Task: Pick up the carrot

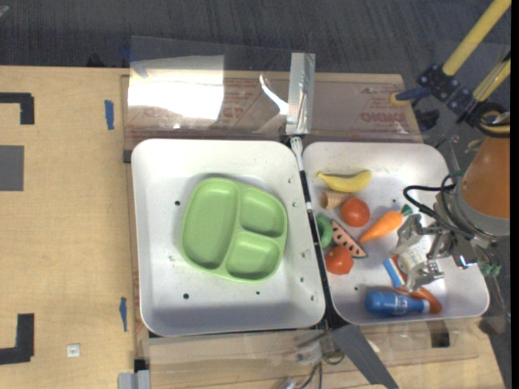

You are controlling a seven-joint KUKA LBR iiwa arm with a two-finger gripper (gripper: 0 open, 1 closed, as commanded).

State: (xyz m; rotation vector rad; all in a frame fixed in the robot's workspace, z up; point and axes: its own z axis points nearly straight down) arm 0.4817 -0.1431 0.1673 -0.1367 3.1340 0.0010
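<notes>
Tool (418, 254) hovers just right of your small orange carrot (381, 226) in the right white bin (462, 298); you cannot tell its grip state.

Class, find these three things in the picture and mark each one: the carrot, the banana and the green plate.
carrot (381, 225), camera view, middle of its orange body.
banana (344, 181), camera view, middle of its yellow curve.
green plate (212, 225), camera view, floor of its large left compartment.

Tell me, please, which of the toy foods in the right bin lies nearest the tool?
The carrot: its thick orange end reaches almost to the tool. The tomato, banana and watermelon slice all lie farther toward the bin divider.
</notes>
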